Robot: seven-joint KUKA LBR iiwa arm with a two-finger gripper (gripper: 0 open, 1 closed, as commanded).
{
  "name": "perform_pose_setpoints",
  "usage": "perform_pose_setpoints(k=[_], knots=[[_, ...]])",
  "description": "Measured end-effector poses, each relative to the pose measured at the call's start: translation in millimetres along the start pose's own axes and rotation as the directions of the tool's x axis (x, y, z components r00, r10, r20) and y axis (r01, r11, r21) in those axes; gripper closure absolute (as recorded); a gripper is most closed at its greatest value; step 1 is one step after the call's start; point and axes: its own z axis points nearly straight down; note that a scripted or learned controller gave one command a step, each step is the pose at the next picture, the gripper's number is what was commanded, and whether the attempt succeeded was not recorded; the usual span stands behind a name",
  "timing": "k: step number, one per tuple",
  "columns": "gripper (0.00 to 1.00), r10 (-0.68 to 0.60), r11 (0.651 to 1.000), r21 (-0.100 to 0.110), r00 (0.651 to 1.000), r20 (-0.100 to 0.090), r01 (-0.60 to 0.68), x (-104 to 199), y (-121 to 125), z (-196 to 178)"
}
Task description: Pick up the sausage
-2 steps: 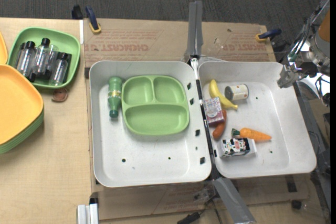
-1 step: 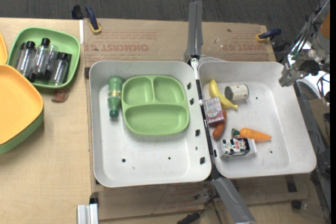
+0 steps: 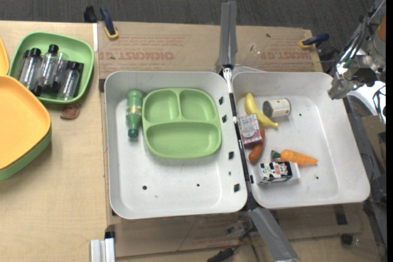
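The sausage [image 3: 256, 152] is a short red-brown piece lying against the left wall of the right bin [image 3: 331, 187]. Its upper end touches a small pink carton [image 3: 249, 129]. My gripper [image 3: 339, 88] hangs over the bin's upper right rim, well to the right of the sausage and apart from every item. Nothing shows in its grasp.
Around the sausage lie a banana [image 3: 255, 110], a small tan can [image 3: 277, 108], a carrot [image 3: 298, 158] and a black-and-white box [image 3: 277, 172]. The left bin [image 3: 178, 190] holds a green divided plate [image 3: 182, 123] and a green bottle [image 3: 134, 112]. A tray of vials [image 3: 51, 69] and orange plates [image 3: 21, 126] sit far left.
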Motion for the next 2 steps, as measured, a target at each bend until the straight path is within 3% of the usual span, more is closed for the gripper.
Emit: perform_pose_setpoints(k=[1, 2], knots=[[1.00, 0.258, 0.966, -0.003, 0.966, -0.004, -0.258, -5.7, 56.1, 101.9], [1.00, 0.255, 0.967, -0.003, 0.967, -0.002, -0.255, -5.3, 56.5, 92.8]])
